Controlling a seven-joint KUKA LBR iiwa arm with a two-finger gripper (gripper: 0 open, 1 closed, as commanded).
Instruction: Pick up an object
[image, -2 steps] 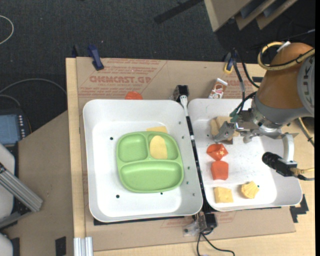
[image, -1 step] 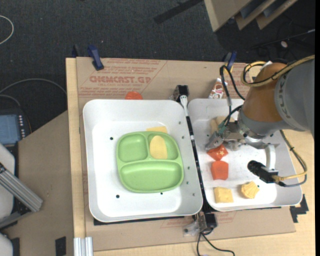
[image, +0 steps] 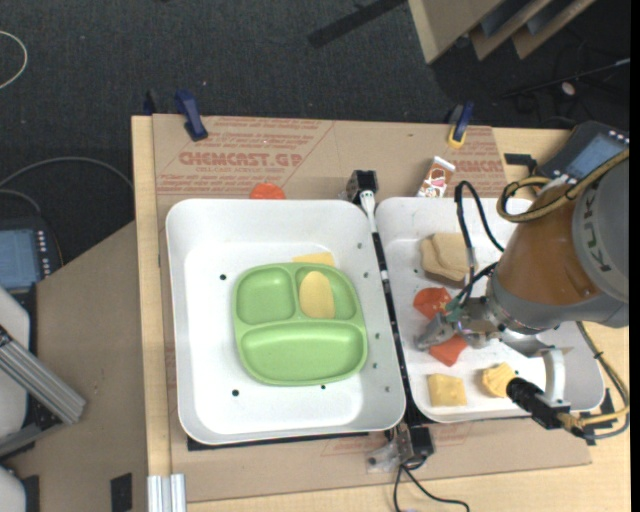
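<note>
Red pieces are clustered in the right bin, one near the bin's left wall and a second, orange-red one just below it. The gripper is seen low among them, reaching leftward from the grey arm that covers much of this bin. Whether anything is clamped cannot be told: the gripper's tip is small and merges with the red pieces, so its state is left undecided.

A tan block lies above the gripper, near the bin's upper part. A yellow square and a yellow lump are set along the bin's lower edge, apart from the gripper. All of these are judged candidates for the pick, the red ones being nearest.

The left bin is taken up by a green tray with three compartments; a pale yellow piece rests in its upper right compartment, and another yellow piece is tucked against the tray's top rim. Both bins are laid side by side on the desk, presumably so that things can be carried from one to the other.

The grasp is judged to be at its closing stage; a slip is likely, since the red pieces are small and lie close together.
</note>
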